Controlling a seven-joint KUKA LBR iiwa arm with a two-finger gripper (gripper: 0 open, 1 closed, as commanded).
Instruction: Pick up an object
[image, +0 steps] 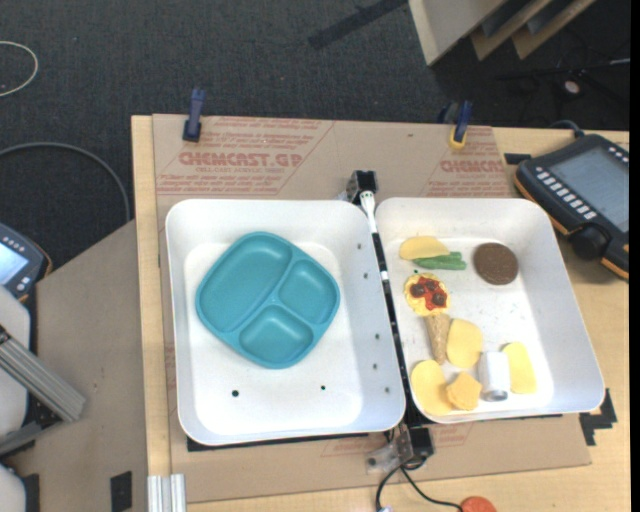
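Two shallow white plastic bins: left bin (190, 300) holds one teal three-compartment plate (267, 298); right bin (545, 240) holds about nine small toy foods, including one brown round cookie (495, 263), one green bean pod (441, 262), one white cylinder (493, 373).

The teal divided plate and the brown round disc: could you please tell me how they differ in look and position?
The teal divided plate lies alone in the left bin; the brown round disc sits among toy food pieces in the right bin. The plate is far larger and has three compartments; the disc is small and plain. Both lie flat on a white bin floor.
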